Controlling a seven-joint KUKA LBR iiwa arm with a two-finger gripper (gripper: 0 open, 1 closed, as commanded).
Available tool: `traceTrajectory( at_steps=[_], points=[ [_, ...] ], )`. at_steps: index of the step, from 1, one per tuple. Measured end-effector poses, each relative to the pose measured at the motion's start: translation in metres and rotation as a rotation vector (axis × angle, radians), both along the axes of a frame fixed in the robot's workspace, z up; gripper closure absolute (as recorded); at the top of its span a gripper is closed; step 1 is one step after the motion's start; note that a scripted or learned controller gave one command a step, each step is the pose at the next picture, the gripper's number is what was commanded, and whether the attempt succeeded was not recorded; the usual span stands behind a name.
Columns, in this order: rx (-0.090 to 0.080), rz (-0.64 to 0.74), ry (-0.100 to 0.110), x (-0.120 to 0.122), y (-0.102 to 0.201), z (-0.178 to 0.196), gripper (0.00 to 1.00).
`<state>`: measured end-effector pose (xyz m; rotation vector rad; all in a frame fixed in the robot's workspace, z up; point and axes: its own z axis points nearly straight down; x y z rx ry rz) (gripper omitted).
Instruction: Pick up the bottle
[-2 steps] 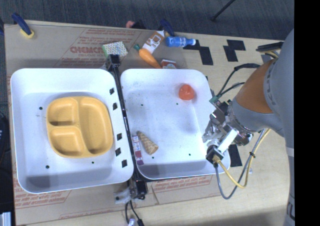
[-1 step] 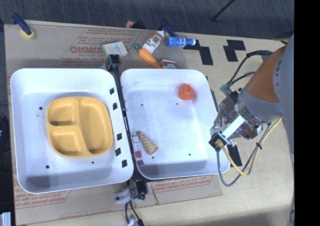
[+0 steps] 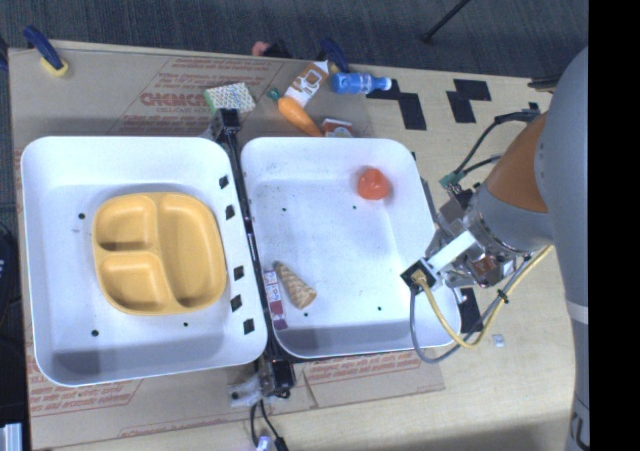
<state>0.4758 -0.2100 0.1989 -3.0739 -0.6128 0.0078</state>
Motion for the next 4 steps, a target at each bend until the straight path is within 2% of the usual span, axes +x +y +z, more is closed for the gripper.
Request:
traceTrajectory(
  at_steps=[1,2,3,4],
  points=[
    [0.0,-0.185,0.001,0.0,0.038,-0.009,1.0],
    [-0.003,-0.164,-0.001,0.0,0.016,0.003,1.0],
    [-0.001,0.015,-0.001,0.0,0.05,-0.003,1.0],
    [-0.004,-0.147,-0.002,0.0,0.077,0.004,1.0]
  ],
)
